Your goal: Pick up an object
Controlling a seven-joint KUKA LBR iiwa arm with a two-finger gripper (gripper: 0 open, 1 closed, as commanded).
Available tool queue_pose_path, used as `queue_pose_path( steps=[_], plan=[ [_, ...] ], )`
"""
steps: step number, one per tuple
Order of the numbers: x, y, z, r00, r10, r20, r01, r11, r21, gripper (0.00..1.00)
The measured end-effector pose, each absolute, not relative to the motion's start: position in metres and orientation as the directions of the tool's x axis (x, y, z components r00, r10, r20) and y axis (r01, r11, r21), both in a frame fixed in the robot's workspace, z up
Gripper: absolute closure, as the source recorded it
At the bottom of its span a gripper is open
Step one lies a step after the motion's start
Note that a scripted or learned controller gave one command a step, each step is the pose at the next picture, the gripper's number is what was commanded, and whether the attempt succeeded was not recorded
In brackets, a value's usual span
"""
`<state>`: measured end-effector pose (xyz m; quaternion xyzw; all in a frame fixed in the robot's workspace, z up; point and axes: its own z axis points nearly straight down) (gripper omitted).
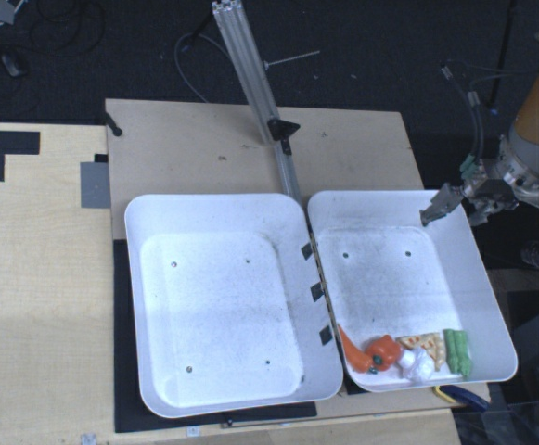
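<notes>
Nearest the camera, along the front wall of the right bin [492, 290], a small cluster of objects lies packed together: an orange-red object [373, 351] with a thin tail running toward the bin's left wall, a tan flat piece [424, 343] just beside it, a white crumpled item [417, 365] touching both, and a green ridged object [457, 351] at the cluster's right end. A yellow and blue item [462, 397] peeks out under the bin's front rim, outside it.

Left of this, the left bin [148, 248] sits side by side with the right one, the two joined by three small black clips [316, 291] along their shared edge. Both bins rest on the pale worktop [195, 151], from whose rear a slanted aluminium rail [250, 72] rises.

At the right, the end effector [441, 207] hangs over the rear right corner of the right bin, well apart from the cluster. It is dark, small and seen at a slant, so whether it is parted or closed cannot be told; nothing shows in its grip.
</notes>
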<state>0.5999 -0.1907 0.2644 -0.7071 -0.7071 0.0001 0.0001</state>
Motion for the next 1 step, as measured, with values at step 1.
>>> queue_pose_path(
  steps=[1],
  plan=[
    [0.5473,-0.2074,0.1524,0.002,1.0,0.002,1.0,-0.002,-0.009,0.0]
  ],
)
